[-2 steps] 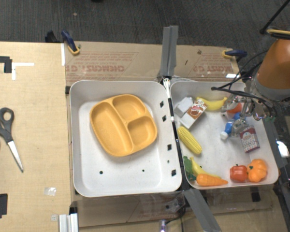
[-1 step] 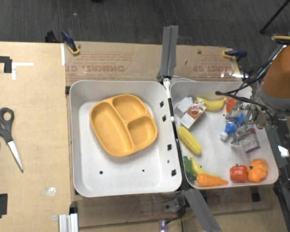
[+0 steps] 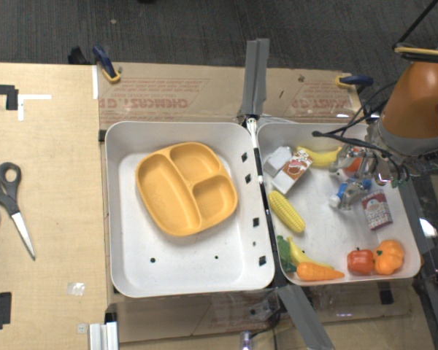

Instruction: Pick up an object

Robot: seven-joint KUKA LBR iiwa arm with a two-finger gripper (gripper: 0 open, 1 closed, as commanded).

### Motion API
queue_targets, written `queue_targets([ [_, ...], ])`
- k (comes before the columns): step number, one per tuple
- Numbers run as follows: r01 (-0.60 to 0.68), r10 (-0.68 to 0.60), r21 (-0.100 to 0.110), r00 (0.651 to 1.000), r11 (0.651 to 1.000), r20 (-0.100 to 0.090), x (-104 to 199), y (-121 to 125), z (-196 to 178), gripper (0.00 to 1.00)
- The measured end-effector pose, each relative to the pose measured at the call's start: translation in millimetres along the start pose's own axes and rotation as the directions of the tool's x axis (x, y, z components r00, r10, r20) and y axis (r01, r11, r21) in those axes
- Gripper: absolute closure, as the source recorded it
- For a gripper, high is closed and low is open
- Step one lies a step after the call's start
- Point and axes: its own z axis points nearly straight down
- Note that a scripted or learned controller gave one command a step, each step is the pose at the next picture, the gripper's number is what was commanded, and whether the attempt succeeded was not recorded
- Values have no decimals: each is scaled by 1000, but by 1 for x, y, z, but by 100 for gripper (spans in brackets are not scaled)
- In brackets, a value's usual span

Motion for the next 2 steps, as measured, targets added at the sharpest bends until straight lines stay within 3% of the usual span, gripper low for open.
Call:
queue_targets([
  [1, -180, 180, 0, 984, 984, -3, 17, -13, 1, 0],
  [2, -82, 82, 0, 997, 997, -1, -12, 23, 1, 0],
])
